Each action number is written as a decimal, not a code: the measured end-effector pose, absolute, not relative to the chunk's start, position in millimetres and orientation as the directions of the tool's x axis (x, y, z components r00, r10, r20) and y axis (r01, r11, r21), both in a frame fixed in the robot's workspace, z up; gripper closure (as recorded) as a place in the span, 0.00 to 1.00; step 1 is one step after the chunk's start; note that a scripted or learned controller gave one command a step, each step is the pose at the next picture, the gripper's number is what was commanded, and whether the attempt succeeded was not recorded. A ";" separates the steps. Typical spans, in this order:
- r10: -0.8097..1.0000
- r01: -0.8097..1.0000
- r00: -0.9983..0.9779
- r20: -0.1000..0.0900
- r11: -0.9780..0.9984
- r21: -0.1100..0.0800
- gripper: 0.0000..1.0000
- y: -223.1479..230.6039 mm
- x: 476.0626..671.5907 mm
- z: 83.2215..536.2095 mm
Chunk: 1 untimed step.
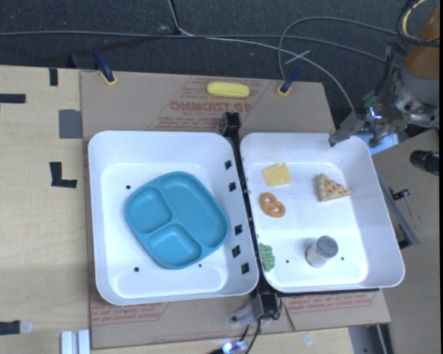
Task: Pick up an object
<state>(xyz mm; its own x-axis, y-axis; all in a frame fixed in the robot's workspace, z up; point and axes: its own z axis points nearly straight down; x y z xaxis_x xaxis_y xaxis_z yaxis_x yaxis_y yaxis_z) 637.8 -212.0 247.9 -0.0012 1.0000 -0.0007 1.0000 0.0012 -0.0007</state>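
You see nothing picked yet: the gripper (pixel 345 134), its state unclear, hangs just above-right of the pizza slice (pixel 330 188).

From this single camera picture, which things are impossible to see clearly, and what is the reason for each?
- Gripper, camera view: small and blurred at the right bin's far corner, so its state cannot be told.
- Arm: cut off by the right edge.
- Green item: too small to identify; it lies against the right bin's left wall.
- Grey can: label too blurred to read.
- Lettering on the cardboard: partly covered by the left bin.
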 end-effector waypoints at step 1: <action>1.000 1.000 -0.002 0.000 0.002 -0.006 0.00 -202.3 641.5 194.8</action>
<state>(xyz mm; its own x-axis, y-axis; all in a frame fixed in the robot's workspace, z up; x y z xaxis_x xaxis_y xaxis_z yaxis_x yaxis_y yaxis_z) 641.5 -202.3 194.8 -0.0017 1.0000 0.0004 1.0000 0.0017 -0.0062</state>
